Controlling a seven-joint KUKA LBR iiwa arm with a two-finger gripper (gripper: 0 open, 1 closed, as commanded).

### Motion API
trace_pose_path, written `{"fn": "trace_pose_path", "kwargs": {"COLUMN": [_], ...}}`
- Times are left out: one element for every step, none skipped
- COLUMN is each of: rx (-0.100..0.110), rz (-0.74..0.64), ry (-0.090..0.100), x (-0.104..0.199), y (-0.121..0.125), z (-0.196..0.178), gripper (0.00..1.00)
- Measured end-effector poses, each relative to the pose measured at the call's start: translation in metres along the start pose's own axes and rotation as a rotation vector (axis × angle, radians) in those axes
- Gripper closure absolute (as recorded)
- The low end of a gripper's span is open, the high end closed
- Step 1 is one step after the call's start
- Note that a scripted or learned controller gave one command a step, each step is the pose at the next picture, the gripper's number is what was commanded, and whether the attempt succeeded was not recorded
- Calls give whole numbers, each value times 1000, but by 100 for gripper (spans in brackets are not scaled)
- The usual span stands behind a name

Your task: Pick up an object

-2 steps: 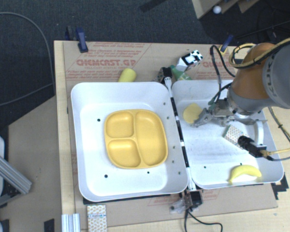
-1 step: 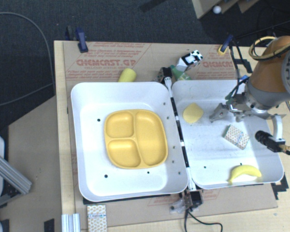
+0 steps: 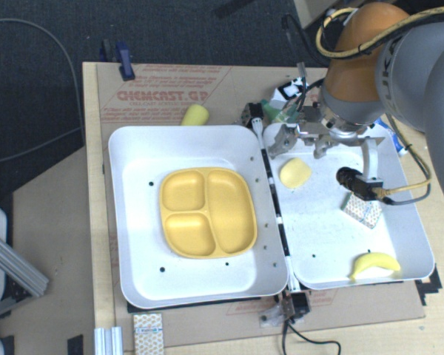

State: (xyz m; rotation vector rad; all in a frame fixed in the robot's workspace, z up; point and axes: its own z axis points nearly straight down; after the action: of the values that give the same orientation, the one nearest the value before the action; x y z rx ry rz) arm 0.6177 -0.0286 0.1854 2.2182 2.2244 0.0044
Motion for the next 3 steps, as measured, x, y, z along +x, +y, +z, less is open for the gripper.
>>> {"fn": "trace_pose_path", "kwargs": {"rx": [5,5,1], "rz": [3,3,2], "ry": [-1,-1,-1], "x": [-68,-66,-65], "y": [-1,5,14], "z": [38,82,100], "gripper": [0,0,0]}}
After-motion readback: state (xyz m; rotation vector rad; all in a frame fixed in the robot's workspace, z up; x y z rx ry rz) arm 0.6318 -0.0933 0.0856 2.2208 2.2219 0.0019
